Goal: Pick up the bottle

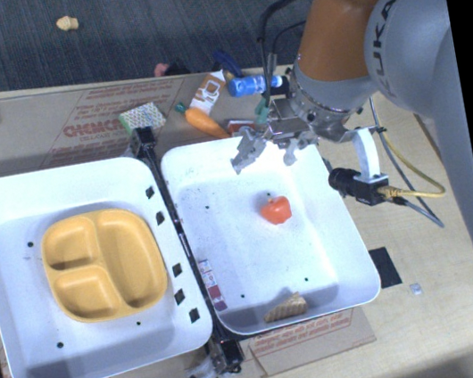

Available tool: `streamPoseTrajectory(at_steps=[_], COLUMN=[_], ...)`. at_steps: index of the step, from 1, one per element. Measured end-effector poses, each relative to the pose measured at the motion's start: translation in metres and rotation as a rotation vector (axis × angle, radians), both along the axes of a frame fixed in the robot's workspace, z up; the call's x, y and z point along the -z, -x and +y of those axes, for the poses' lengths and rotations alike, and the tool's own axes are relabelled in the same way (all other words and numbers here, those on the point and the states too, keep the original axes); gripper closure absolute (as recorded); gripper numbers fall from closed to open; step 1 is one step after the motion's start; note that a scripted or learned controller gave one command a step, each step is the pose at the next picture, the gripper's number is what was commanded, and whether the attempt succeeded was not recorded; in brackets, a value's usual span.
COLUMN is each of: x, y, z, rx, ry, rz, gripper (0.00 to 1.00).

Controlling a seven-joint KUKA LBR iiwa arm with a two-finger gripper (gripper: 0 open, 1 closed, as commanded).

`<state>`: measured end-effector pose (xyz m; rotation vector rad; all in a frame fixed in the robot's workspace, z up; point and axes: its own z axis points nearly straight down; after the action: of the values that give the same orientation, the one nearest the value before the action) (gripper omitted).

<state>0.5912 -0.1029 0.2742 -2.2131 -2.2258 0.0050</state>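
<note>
Item: your gripper (266,149), fingers spread and empty, over the right bin (336,238); steer beyond its far rim to the bottle (206,95).

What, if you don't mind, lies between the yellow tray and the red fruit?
In the camera view, bare white bin floor and the black-clipped seam separate the yellow tray from the red fruit.

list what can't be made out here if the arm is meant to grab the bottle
- Bottle: on the cardboard behind the right bin in the camera view; its right end is hidden by the arm's wrist.
- Pincer: blurred over the bin's far edge, so its state can't be read.
- Brown item at the bin's near wall: too small to identify.
- Small orange-red object: too blurred to name.
</note>
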Motion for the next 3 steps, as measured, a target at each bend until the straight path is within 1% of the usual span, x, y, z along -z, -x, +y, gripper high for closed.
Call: streamPoseTrajectory(at_steps=[1,2,3], x=[-0.01,0.041,0.044], y=[0.0,0.032,0.116], z=[0.0,0.056,0.093], rx=[-0.005,-0.102,-0.146], ry=[0.0,0.0,-0.001], rz=[0.003,0.001,0.001], gripper=[1.0,1.0,1.0])
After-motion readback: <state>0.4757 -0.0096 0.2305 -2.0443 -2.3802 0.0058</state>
